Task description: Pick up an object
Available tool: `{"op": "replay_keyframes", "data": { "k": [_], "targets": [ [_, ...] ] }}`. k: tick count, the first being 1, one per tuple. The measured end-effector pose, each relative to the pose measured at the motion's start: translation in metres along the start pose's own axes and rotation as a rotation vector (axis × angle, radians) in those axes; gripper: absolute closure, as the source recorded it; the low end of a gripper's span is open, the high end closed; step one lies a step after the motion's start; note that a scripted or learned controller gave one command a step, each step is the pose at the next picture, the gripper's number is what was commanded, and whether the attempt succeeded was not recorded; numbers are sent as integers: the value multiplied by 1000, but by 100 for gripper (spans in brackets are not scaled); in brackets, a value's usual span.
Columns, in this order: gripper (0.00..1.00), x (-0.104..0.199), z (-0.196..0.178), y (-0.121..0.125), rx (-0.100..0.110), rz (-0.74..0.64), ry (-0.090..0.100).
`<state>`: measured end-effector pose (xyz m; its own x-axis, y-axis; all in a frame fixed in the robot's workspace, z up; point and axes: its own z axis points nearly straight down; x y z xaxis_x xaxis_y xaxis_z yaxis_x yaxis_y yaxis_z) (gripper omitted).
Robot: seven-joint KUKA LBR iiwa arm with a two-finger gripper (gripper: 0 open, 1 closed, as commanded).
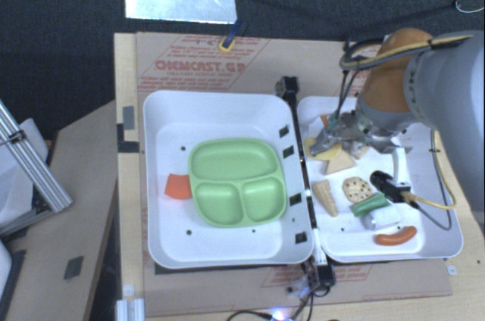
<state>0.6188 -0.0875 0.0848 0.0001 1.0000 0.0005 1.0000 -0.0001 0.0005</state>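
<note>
Two white bins (227, 104) sit on cardboard (201, 63) printed "CHEMCAST GP"; the jaws' (330, 139) state is unclear.

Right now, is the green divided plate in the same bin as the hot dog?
No. The green plate sits in the left bin, while the hot dog lies in the right bin.

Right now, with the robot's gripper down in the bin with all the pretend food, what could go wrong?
1. The gripper sits low among crowded pieces at the top of the right bin, over a yellow cheese wedge. It might grab two pieces, or just push them around.
2. The gripper is close to the divider between the bins, so it might bump the wall.
3. The cracker and cone lie close by and could get knocked aside.
</note>
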Motion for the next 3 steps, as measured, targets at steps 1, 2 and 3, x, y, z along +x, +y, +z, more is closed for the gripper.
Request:
{"op": "replay_keyframes", "data": {
  "k": [1, 2, 3],
  "targets": [
    [100, 2, -19, 6, -16, -1, 4],
    [100, -8, -76, 11, -7, -3, -2],
    [100, -8, -139, 20, -9, -5, -2]
  ]
}}
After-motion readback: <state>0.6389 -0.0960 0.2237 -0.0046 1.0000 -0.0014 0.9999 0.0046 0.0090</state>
